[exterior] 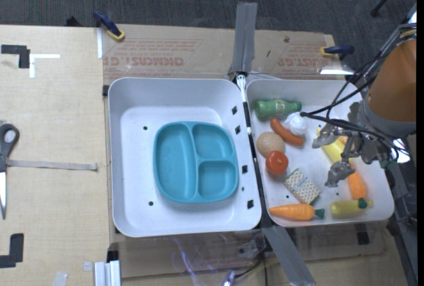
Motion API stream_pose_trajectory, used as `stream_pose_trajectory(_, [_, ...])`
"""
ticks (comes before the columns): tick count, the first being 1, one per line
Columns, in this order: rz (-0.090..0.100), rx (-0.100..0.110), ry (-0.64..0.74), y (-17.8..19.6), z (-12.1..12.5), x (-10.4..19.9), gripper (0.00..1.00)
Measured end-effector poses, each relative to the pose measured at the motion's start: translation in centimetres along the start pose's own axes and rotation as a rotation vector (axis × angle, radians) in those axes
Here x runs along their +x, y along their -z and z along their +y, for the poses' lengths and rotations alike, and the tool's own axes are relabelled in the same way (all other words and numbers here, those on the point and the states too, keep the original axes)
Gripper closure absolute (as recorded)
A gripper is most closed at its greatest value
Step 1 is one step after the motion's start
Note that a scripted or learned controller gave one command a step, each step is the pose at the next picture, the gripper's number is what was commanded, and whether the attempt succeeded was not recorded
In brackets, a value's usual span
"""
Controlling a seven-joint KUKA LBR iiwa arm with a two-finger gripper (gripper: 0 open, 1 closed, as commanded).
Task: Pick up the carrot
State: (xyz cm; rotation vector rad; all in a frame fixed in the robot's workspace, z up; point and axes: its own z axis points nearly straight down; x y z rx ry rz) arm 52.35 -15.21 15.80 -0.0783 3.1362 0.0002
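Note:
The carrot [291,212], orange with a green stub at its right end, lies flat along the front wall of the right bin [379,220]. My gripper [330,156] hangs over the bin's right half, behind and to the right of the carrot and apart from it. Its two grey fingers [335,174] stand open, with a yellow item [335,148] showing between them on the bin floor. Nothing is held.
The right bin also holds a green bottle [278,107], an orange-red sausage [286,132], a beige potato [269,143], a tomato [277,161], a checkered packet [302,185], a small orange piece [357,185] and a yellow piece [348,208]. A blue divided plate [196,162] sits in the left bin [126,165].

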Motion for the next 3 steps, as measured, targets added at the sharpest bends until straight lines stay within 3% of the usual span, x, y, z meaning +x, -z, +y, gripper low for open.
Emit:
stream_pose_trajectory(1, [0.001, 0.0, 0.216, -6.5, -6.9, 1.1, 0.0])
stream_pose_trajectory(2, [-0.005, 0.002, 0.215, -5.5, -7.0, 0.8, 1.0])
stream_pose_trajectory(3, [-0.012, 0.005, 0.213, -4.4, -7.0, 0.6, 1.0])
